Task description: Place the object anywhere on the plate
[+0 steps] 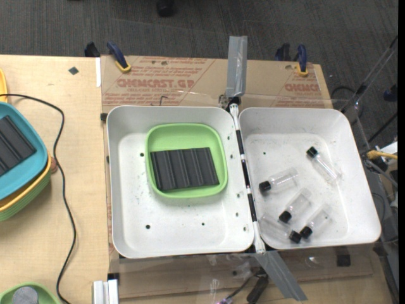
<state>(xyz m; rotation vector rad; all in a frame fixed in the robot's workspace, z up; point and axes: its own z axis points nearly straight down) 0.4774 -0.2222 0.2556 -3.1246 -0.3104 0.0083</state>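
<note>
Two white bins sit side by side on the bench. In the left bin (126, 227) rests a green plate (186, 138), square with rounded corners, and on it lies a dark ribbed pad (185, 169) that covers most of its floor. Nothing else lies on the plate as far as I can see.

The things to be moved are all in the right bin (354, 144): clear little vials with black caps. One vial (321, 162) lies apart near the upper right. Another (278, 182) lies near the bin's left wall. A third (295, 206) sits below that, and what looks like a pair (310, 228) lies close together near the front edge, though at this slant I can't be sure whether that is two vials or more.

So the job looks barely begun: no vial has reached the plate. What is left is the whole of it: picking one vial, carrying it across the divide between the bins, and setting it down on the plate.
</note>
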